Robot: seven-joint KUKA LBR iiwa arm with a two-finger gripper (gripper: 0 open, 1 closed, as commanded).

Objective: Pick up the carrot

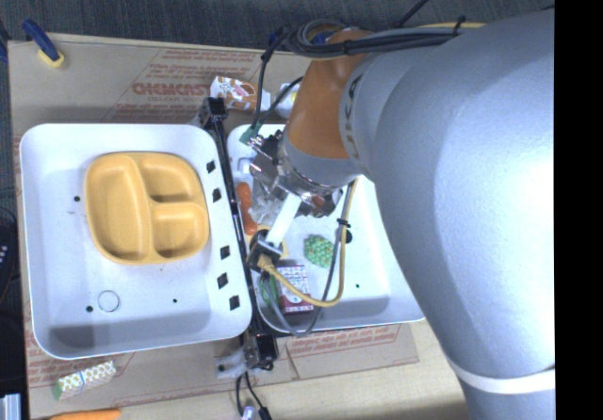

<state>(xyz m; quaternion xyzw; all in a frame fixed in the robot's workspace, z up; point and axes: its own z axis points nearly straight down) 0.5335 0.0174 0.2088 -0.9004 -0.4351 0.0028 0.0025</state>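
Note:
The carrot (pixel 246 204) shows as a small orange piece against the left wall of the right bin (pixel 377 300), mostly covered by the arm. The gripper (pixel 256 173) is low in that bin, right over or beside the carrot's upper end. The wrist and the big grey arm hide where they meet, so I cannot tell whether the carrot is held.
A yellow divided plate (pixel 147 205) lies in the left bin (pixel 47 315). In the right bin a green knobbly item (pixel 318 250) and a printed packet (pixel 293 278) sit near the wrist. A wrapped packet (pixel 85 378) and a blue clip (pixel 41 40) lie on the cardboard outside.

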